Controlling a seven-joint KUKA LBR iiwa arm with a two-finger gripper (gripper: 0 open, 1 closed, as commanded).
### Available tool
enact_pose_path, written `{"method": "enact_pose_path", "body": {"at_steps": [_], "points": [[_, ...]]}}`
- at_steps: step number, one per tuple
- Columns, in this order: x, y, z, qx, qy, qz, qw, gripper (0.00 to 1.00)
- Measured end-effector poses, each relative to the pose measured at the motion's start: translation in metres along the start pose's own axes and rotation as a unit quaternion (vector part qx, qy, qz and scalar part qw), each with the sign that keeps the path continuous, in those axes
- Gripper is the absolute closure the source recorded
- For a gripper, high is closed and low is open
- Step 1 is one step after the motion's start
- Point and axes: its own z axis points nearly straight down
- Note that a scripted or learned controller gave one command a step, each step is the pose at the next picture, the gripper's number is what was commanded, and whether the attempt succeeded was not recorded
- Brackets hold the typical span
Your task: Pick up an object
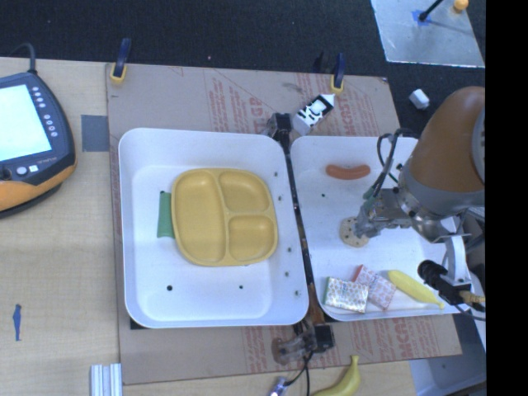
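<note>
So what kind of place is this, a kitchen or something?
More likely a robot test lab: a robot arm reaches over two white bins holding toy food like a hot dog, with a control tablet alongside.

tray [223,217] in left bin [136,221]

Your arm [445,151] comes in from the right edge of the view, its broad orange band uppermost and the grey wrist section just below it. From there the wrist angles down and to the left, with dark cables looping along its upper side. The gripper [360,229] sits low at the end of that reach, pointing left, and you cannot make out how its tip stands
</note>
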Motion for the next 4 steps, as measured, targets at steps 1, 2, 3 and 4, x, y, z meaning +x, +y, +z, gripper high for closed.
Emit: {"method": "enact_pose_path", "body": {"at_steps": [1,2,3,4], "points": [[0.000,0.000,0.000,0.000,0.000,0.000,1.0000,0.00],[-0.022,0.041,0.081,0.001,-0.001,0.001,1.0000,0.00],[-0.024,0.044,0.067,-0.002,-0.001,0.000,1.0000,1.00],[-0.031,0.006,-0.003,-0.001,0.000,0.002,1.0000,1.00]]}}
